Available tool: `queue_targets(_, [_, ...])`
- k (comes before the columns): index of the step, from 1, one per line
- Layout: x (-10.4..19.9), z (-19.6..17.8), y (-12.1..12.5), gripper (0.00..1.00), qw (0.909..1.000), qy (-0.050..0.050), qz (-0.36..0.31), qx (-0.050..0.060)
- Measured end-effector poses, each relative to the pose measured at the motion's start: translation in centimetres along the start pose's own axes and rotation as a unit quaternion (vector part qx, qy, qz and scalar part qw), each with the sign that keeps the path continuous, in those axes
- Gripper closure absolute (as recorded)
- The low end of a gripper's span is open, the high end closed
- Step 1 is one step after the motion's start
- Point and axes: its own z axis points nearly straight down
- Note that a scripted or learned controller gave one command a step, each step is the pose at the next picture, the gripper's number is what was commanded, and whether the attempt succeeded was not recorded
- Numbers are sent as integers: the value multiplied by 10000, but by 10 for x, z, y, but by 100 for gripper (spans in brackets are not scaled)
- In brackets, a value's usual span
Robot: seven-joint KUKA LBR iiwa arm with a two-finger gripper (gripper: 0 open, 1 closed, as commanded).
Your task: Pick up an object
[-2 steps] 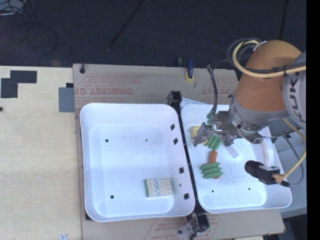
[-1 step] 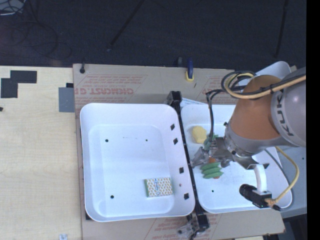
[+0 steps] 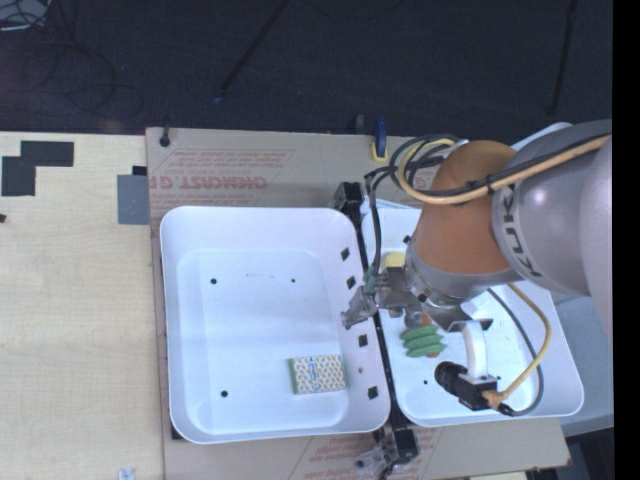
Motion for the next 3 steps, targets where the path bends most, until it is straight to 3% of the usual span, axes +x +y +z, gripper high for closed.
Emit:
queue_targets(1, [-37, -110, 52, 0, 10000, -19, 16, -68])
queue_targets(2, [-36, -113, 48, 100, 10000, -12, -3, 11])
queue_targets(3, [10, -200, 109, 100, 10000, -7, -1, -68])
